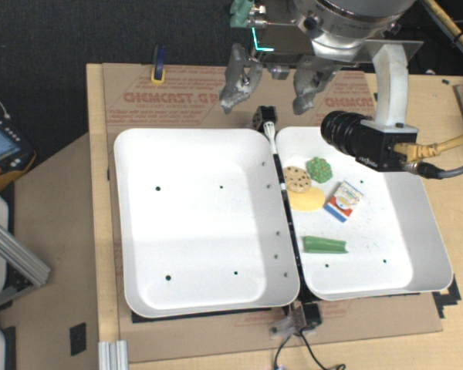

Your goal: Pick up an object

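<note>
Jaws apparently spread — nothing between.

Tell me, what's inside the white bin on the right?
The right bin holds a cookie, a bumpy green piece, a yellow piece, a small red, white and blue box and a flat green piece. A black camera covers its top corner.

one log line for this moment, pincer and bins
pincer: open, nothing held, above bins' far edge | right bin: cookie, green piece | pick: not done
</note>
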You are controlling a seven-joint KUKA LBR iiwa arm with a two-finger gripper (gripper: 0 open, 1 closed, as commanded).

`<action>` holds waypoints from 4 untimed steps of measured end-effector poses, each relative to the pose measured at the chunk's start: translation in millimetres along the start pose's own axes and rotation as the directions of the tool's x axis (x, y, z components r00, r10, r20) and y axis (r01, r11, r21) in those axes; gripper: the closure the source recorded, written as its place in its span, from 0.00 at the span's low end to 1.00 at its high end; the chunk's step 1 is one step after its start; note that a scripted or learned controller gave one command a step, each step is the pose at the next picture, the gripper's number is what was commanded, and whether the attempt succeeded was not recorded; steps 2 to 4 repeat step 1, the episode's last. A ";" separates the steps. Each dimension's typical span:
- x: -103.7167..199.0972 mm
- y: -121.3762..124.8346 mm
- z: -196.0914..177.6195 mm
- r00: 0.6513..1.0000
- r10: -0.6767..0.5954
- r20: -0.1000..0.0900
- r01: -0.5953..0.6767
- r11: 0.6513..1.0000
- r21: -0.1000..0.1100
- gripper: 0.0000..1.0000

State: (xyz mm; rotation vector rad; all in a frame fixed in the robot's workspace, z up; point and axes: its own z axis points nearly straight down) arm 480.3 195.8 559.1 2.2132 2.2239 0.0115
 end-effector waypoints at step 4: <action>0.7 0.5 -11.0 1.000 -0.001 -0.002 0.001 1.000 -0.004 1.00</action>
